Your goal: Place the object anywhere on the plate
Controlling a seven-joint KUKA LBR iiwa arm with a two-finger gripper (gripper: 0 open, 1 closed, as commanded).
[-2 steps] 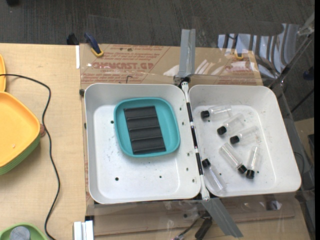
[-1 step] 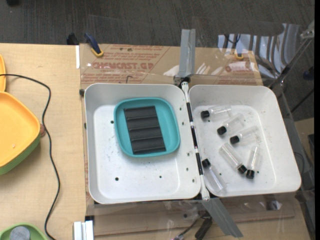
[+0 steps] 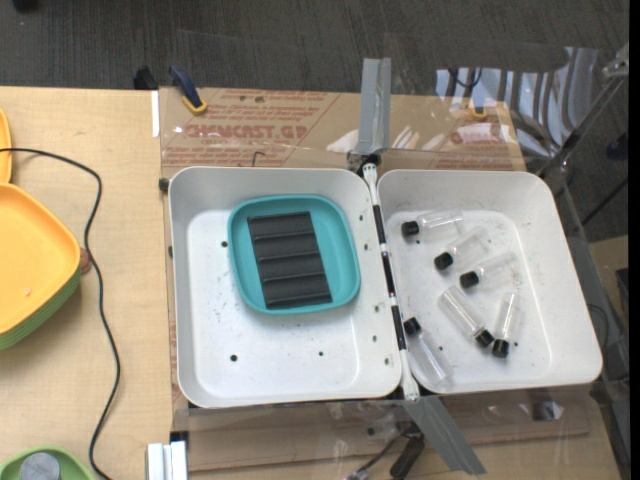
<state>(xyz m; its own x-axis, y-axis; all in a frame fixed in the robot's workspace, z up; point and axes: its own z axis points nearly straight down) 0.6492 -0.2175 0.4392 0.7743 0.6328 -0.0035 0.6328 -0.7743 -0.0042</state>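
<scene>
A teal square plate (image 3: pixel 240 258) lies in the upper middle of the left bin (image 3: pixel 195 298). A dark ridged slab (image 3: pixel 290 260) covers the plate's centre. Several clear plastic vials with black caps lie scattered in the right bin (image 3: pixel 565 298). One vial (image 3: pixel 432 227) is near the bin's top left, and another vial (image 3: pixel 487 271) is at the centre. A third vial (image 3: pixel 465 318) lies lower down, beside one more (image 3: pixel 505 320). A further vial (image 3: pixel 420 346) rests against the bin's left wall at the bottom.
Stacked yellow dishes (image 3: pixel 30 268) sit on the wooden bench at the far left, with a black cable (image 3: pixel 100 298) looping past them. Cardboard (image 3: pixel 260 128) lies behind the bins. A blue and yellow clamp (image 3: pixel 187 88) and a grey upright post (image 3: pixel 375 108) stand at the back.
</scene>
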